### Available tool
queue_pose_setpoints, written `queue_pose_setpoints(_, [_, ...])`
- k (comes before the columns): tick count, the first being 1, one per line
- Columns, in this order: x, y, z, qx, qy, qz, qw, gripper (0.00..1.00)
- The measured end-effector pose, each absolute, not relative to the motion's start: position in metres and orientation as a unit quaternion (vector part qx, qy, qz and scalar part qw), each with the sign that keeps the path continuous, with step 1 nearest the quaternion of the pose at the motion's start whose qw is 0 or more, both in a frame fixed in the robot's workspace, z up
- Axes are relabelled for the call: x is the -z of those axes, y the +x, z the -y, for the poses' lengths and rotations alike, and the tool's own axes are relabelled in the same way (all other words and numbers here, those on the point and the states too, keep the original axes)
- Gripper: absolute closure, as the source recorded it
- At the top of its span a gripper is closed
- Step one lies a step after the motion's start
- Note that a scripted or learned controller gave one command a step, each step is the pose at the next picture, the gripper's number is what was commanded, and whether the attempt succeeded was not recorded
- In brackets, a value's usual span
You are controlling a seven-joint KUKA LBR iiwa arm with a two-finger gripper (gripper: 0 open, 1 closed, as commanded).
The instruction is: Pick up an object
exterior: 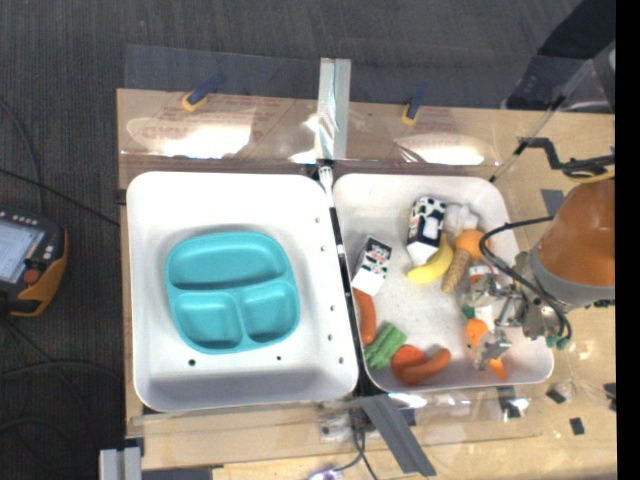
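The right bin holds several small toys. A black-and-white spotted toy lies at the back, with a yellow banana and an orange ball beside it. A small printed box leans near the left wall. A red sausage-like piece and a green piece lie at the front. My gripper hangs low over the bin's right front part, right above small orange pieces. Its metal parts hide what lies under it.
The left bin holds a teal divided plate. An orange-red piece rests against the wall between the bins. The arm's orange band overhangs the right bin's right rim. Cables run at the back right.
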State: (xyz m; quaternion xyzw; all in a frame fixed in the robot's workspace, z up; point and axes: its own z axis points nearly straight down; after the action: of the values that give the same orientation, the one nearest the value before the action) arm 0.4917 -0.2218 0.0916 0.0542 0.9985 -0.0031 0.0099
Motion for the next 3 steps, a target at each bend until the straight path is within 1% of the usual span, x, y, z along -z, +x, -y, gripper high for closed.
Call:
queue_pose_setpoints(1, [-0.091, 0.559, 0.189, 0.0035, -0.031, -0.999, 0.008, 0.00])
queue_pose_setpoints(2, [-0.090, 0.641, 0.124, 0.0003, 0.037, -0.999, 0.005, 0.00])
queue_pose_setpoints(3, [-0.090, 0.572, 0.151, 0.0021, -0.022, -1.000, 0.006, 0.00])
